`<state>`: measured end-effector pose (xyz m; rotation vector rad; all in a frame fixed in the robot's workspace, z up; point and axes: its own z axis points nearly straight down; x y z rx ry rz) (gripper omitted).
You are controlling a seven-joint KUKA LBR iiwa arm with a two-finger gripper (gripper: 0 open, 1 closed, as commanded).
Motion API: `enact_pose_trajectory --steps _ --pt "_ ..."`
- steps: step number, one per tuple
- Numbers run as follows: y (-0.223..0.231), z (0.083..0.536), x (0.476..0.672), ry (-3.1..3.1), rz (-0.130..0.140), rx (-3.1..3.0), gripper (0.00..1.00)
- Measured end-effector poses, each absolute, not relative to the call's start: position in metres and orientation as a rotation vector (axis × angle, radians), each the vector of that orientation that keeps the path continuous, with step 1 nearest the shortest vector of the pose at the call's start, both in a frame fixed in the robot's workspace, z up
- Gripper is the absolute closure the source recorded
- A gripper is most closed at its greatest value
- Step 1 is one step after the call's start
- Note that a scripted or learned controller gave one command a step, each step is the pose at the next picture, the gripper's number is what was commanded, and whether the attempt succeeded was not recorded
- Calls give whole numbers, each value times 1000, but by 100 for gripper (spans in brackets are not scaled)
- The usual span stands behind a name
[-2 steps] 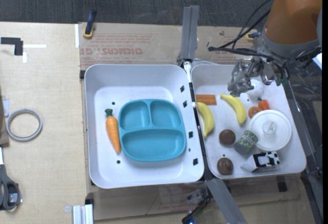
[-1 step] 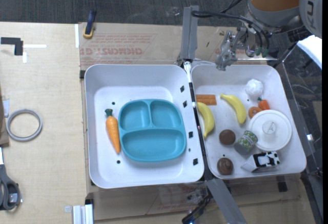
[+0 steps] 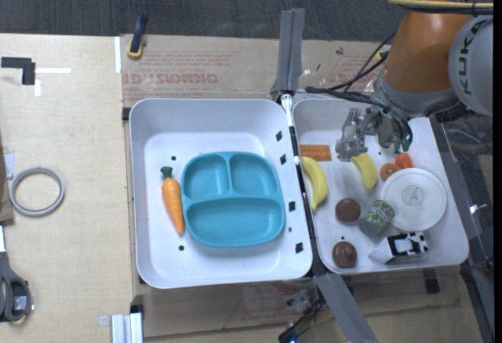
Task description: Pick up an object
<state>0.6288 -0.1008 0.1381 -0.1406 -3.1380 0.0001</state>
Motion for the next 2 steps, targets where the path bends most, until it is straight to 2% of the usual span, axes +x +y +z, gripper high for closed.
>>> enact_pose_trajectory --steps 1,2 --pt "-88 269 627 -3139 0 -190 100" --pt "-88 278 629 -3142 1 -188 100"
